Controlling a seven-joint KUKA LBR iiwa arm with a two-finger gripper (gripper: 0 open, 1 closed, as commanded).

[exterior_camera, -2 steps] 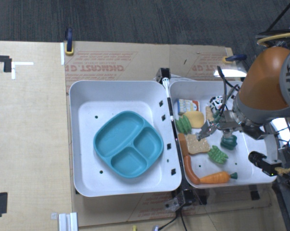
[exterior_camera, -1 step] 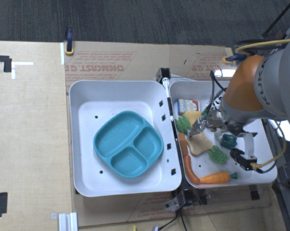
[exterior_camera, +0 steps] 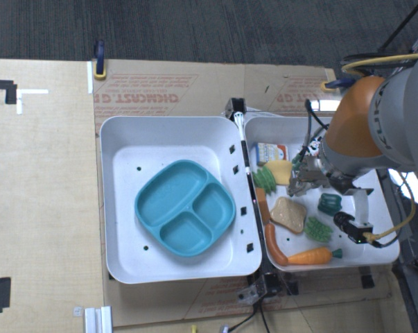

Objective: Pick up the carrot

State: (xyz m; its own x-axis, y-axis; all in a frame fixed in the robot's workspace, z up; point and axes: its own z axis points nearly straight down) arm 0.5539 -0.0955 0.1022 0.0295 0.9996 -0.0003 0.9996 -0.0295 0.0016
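Note:
The carrot (exterior_camera: 310, 257), orange with a small green tip at its right end, lies flat along the front wall of the right bin (exterior_camera: 383, 254). My gripper (exterior_camera: 302, 184) hangs over the middle of that bin, just above the slice of bread (exterior_camera: 289, 214) and well behind the carrot. It is dark and seen from above under the orange-banded wrist (exterior_camera: 354, 127). Nothing shows held in it.
A red-orange sausage (exterior_camera: 272, 240) curves beside the carrot's left end. Broccoli (exterior_camera: 318, 229), a dark green pepper (exterior_camera: 329, 202), a yellow cheese wedge (exterior_camera: 281, 171), a leafy green (exterior_camera: 265, 179) and a white carton (exterior_camera: 271, 151) crowd the right bin. The left bin (exterior_camera: 118, 207) holds a blue divided plate (exterior_camera: 186, 208).

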